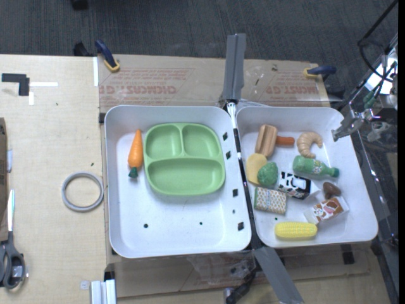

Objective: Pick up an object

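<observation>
The right bin [354, 170] holds several toy foods: a hot dog [267, 139], a croissant [309, 143], a green bottle [314, 167], a yellow wedge [255, 168], a green leafy piece [267, 173], a black-and-white carton [294, 183], a cracker [270, 200], a corn cob [295, 230], a brown lump [330, 189] and a small printed carton [328, 209]. In the left bin [177, 233] lie a green divided plate [185, 158] and a carrot [135, 151]. My gripper [345, 128] hangs over the right bin's far right corner, just right of the croissant, with nothing seen in it.
A tape ring [82, 190] and scissors [9, 258] lie on the bench left of the bins. Blue clamps [107, 56] [319, 72] pin the cardboard behind them. A grey metal post [235, 65] rises between the bins at the back. Cables hang at the right edge.
</observation>
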`<action>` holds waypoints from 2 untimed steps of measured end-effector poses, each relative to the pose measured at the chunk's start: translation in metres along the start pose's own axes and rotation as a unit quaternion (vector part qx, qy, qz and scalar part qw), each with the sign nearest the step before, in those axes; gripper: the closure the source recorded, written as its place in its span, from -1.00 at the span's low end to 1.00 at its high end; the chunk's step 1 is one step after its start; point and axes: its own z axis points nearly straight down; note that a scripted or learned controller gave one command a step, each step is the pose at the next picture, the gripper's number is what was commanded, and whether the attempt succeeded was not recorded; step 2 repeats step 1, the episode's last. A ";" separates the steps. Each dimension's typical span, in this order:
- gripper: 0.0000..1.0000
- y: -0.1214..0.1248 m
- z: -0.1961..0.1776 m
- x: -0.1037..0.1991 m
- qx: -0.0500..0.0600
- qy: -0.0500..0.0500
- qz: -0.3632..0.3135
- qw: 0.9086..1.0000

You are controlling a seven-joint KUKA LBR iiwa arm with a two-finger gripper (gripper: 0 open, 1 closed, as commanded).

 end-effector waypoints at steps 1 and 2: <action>-1.00 0.026 0.089 0.039 0.000 0.000 0.052 0.999; -1.00 0.026 0.089 0.039 0.000 0.000 0.052 0.999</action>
